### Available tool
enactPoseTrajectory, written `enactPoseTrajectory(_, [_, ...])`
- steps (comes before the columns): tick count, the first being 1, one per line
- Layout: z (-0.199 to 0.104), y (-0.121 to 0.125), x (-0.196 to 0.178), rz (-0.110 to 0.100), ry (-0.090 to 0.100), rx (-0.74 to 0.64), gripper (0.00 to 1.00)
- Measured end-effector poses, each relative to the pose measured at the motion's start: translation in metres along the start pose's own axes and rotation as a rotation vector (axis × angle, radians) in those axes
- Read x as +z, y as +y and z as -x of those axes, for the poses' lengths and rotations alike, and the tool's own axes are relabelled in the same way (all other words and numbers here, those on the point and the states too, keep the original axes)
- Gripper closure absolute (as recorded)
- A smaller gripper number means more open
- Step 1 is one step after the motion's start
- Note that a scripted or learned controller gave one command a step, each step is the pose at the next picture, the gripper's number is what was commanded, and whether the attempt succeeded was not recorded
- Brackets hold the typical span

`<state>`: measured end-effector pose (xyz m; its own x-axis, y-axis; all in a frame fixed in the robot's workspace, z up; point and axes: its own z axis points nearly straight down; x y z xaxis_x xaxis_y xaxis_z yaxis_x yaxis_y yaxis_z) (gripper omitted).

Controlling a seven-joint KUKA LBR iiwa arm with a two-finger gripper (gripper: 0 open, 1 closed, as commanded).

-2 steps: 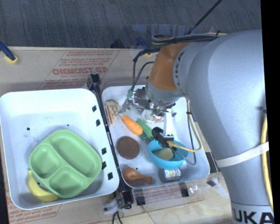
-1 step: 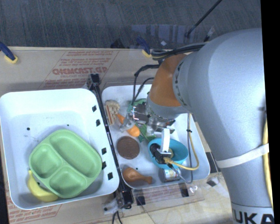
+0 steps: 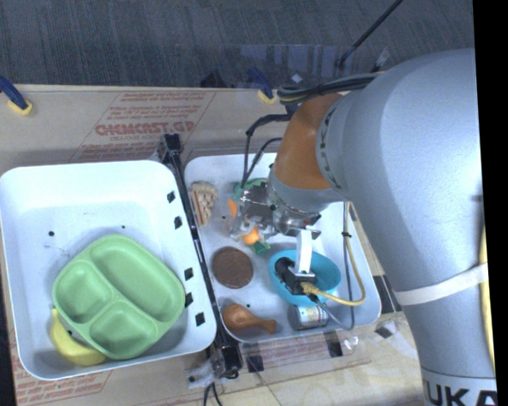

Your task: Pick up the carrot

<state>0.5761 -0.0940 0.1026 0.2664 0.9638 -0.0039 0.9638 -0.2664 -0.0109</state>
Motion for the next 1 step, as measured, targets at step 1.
enactPoseTrajectory(1, [0.0118, -0.0324, -0.0327, -0.001, 0.002, -0.004, 1.0])
